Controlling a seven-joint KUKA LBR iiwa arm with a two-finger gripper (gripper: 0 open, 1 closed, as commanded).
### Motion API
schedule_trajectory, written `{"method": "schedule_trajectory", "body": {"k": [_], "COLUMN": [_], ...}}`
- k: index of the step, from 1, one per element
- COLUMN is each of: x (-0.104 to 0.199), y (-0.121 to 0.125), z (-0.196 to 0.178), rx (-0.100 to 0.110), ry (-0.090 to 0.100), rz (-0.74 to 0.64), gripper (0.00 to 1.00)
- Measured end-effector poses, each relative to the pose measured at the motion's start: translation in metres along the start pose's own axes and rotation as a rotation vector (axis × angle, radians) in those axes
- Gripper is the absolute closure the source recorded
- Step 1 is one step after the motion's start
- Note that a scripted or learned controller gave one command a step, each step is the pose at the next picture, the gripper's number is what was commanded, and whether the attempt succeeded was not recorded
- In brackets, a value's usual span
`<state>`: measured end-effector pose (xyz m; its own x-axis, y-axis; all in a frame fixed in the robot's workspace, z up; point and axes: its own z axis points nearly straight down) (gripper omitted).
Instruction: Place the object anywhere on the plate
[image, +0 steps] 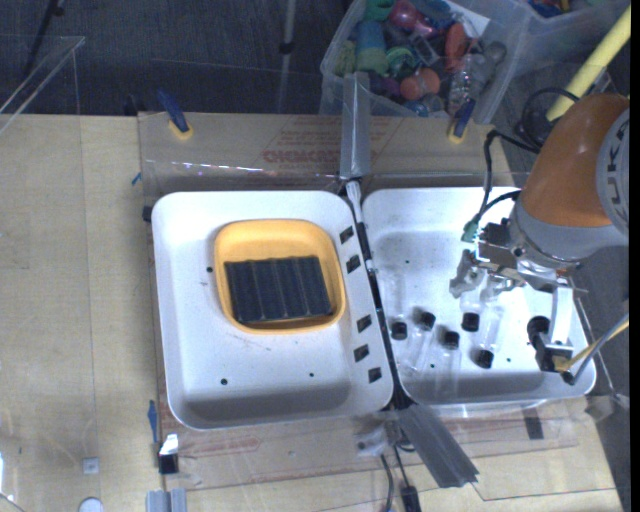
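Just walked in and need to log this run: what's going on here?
The arm's gripper is down over the right bin, among small dark bits on its floor. A yellow plate carrying a dark ridged slab sits in the left bin. Nothing is visibly gripped.

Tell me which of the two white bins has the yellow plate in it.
The left bin; the yellow plate with its dark ridged insert sits there, while the pincer is over the right bin.

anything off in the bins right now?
The plate in the left bin already carries a dark ribbed block, which fills most of it and sits square. The gripper is over the right bin, among small dark bits. Nothing looks spilled or broken.
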<state>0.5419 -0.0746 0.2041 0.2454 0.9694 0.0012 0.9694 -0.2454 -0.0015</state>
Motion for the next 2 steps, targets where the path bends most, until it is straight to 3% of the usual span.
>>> {"method": "schedule_trajectory", "body": {"k": [1,2], "x": [0.000,-0.061], "y": [0.000,0.038], "z": [0.000,0.020], "rx": [0.000,-0.002], "ry": [0.000,-0.002], "rz": [0.000,-0.119], "gripper": [0.00,0.00]}}
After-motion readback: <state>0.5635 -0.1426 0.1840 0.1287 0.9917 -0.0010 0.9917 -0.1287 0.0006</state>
